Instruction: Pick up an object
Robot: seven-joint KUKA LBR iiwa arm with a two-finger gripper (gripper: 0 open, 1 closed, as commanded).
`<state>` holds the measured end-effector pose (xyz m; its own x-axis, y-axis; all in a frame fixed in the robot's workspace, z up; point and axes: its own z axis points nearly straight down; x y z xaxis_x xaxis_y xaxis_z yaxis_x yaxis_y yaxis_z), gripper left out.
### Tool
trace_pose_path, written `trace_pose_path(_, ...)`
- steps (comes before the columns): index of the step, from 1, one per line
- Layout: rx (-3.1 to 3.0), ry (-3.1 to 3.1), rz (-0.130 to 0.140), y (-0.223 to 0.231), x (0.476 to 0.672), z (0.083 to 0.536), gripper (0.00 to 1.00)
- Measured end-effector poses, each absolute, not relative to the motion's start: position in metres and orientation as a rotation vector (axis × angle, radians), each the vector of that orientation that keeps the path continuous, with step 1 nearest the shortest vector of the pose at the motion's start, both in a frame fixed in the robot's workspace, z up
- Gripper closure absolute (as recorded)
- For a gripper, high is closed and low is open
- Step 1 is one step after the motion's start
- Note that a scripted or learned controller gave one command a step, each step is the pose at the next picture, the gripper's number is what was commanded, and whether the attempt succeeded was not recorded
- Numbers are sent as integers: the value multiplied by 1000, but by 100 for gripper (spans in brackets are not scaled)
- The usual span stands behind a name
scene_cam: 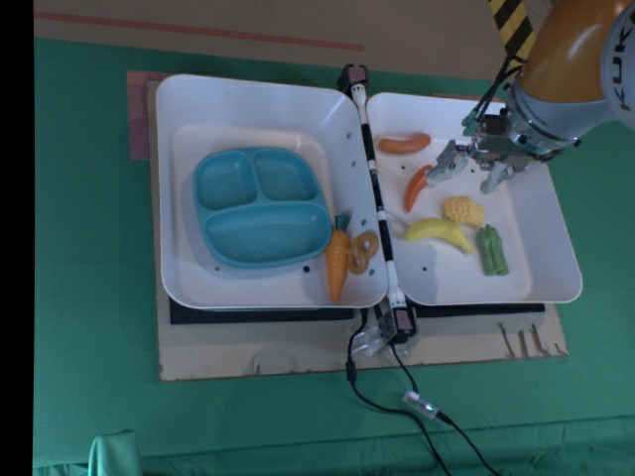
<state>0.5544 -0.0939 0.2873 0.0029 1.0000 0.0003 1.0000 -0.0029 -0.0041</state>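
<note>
Table covered in green cloth, with a brown cardboard sheet under two white bins. Left bin holds a teal divided plate; a toy carrot lies by the plate's right edge, near the divider, with a pretzel-shaped piece touching the carrot's right side. Right bin holds five toy foods: sausage at the upper left, red chili below it, banana lower centre, corn just above the banana's right end, green asparagus bundle to the right of the banana. Arm enters from the upper right. End effector sits over the upper middle of the right bin, fingers spread, nothing between them; left finger near the chili's upper end, right finger above the corn.
</note>
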Motion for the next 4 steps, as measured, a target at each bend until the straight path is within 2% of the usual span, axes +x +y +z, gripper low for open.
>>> trace_pose_path(1,-2234,-2227,-9,-111,567,207,0)
trace_pose_path(2,-2240,-2224,-6,-113,568,216,100)
trace_pose_path(3,-2240,-2224,-6,-113,568,216,0)
trace_pose_path(4,-2239,-2231,-13,-119,571,202,0)
